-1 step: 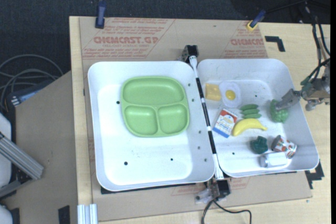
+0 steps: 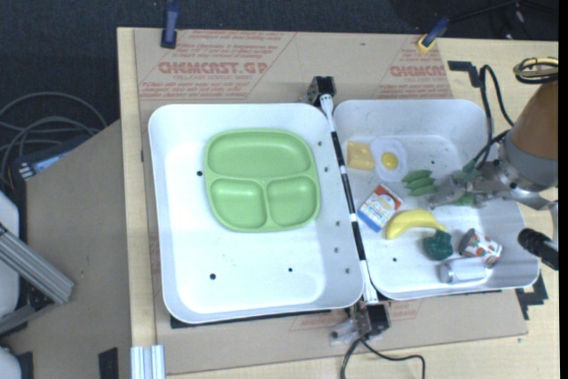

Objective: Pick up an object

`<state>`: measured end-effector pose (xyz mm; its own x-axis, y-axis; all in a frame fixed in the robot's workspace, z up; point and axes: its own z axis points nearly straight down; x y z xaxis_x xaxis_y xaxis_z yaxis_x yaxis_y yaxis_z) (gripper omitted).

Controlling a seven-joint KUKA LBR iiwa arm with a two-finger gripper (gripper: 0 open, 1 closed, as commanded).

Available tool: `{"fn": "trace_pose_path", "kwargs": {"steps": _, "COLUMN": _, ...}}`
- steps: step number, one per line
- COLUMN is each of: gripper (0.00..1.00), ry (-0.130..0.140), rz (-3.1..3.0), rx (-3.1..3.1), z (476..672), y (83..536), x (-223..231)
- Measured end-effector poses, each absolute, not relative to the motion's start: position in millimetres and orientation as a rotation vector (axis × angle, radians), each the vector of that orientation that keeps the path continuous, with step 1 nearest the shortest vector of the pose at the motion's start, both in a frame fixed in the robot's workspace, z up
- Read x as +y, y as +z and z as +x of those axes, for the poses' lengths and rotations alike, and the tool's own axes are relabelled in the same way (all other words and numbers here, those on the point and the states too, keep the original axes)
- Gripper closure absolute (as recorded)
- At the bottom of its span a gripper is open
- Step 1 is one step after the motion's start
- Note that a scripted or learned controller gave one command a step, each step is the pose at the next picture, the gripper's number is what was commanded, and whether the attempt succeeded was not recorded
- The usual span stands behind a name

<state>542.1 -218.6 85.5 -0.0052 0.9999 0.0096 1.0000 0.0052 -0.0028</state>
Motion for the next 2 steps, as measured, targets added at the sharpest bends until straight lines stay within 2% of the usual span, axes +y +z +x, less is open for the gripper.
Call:
{"fn": "trace_pose_path", "kwargs": {"steps": 1, "gripper": 0.00, "ry": -0.003, "rz": -2.220, "rx": -2.224, "z": 581.7, "y": 98.1, "x": -108.8}}
{"fn": "trace_pose_path", "kwargs": {"steps": 2, "gripper": 0.00, "ry": 0.000, "rz": -2.221, "rx": -2.224, "z": 614.9, "y": 84.6, "x": -125.5}}
